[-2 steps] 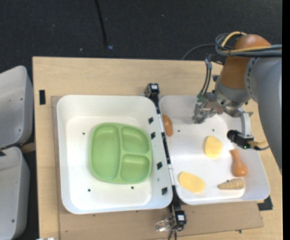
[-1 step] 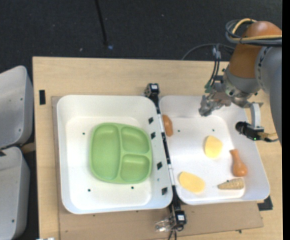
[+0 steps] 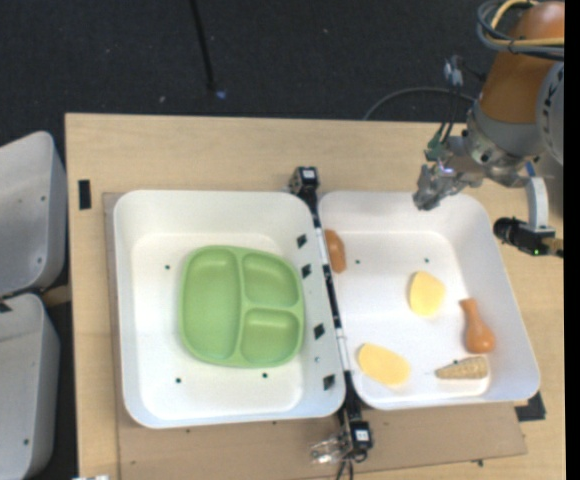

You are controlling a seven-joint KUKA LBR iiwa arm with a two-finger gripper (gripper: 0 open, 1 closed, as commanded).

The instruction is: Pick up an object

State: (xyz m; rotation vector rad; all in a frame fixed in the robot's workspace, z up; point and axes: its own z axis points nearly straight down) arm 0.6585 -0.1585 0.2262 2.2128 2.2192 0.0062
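The right white bin (image 3: 390,223) holds several food toys. An orange sausage-like piece (image 3: 335,251) lies against its left wall. A pale yellow slice (image 3: 426,293) sits in the middle and a second yellow piece (image 3: 383,364) near the front. An orange drumstick shape (image 3: 476,326) and a tan cone-like piece (image 3: 463,369) lie at the right front. My gripper (image 3: 428,193) hangs over the bin's back rim, above and well behind these objects, with nothing seen between its fingers.
The left white bin (image 3: 145,238) carries a green divided plate (image 3: 241,305). Black clips (image 3: 304,179) mark the seam between the bins. The arm's orange band (image 3: 515,73) rises at the upper right. White panels (image 3: 10,218) stand left of the bench.
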